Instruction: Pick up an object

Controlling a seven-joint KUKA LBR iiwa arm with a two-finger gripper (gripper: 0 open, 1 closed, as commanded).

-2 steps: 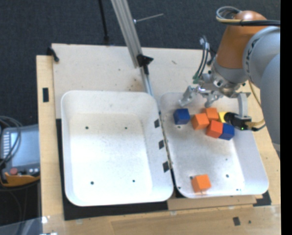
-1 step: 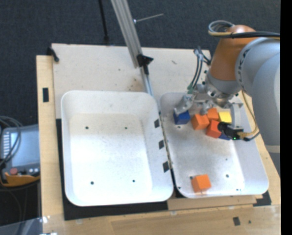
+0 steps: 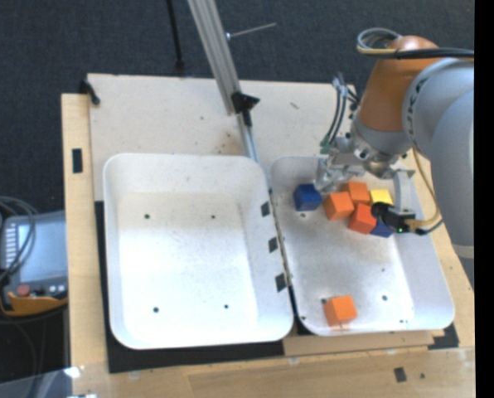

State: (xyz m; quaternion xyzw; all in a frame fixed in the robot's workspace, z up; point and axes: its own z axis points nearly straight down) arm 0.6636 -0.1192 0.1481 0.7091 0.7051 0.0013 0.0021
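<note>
In the right bin (image 3: 371,293), a cluster of small blocks lies near the far side: a blue cube (image 3: 307,197), an orange cube (image 3: 339,206), a second orange one (image 3: 359,191), a red-orange one (image 3: 363,220), a yellow one (image 3: 381,196) and a dark blue piece (image 3: 383,230). A lone orange cube (image 3: 341,309) rests near the bin's front edge. My gripper (image 3: 335,171) hangs over the far end of the right bin, just above and right of the blue cube, at the cluster's far edge. I see nothing held in it.
The left bin (image 3: 189,247) sits beside the right one, with a shared rim between them. A slanted aluminium post (image 3: 218,48) rises behind the bins. The grey arm with its orange band (image 3: 392,81) fills the upper right.
</note>
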